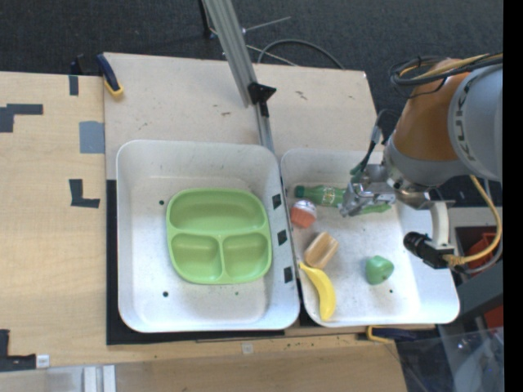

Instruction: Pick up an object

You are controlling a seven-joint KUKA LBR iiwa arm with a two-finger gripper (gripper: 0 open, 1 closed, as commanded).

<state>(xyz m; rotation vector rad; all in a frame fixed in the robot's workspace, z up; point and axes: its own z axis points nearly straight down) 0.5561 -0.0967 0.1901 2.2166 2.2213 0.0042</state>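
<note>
The right bin (425, 300) holds a green bottle (320, 194), a small orange-red object (303, 213), a tan bun (320, 250), a yellow banana (320, 288) and a green round piece (378, 269). My gripper (354, 202) hangs low over the upper part of this bin, right at the bottle's right end, with a green item just beside it. The grey and orange arm comes in from the right and covers the bin's upper right corner.
The left bin (139, 219) holds a green divided plate (219, 235). A metal pole (233, 39) slants in from the top toward the divider between the bins. Cables lie on the dark floor behind the bench.
</note>
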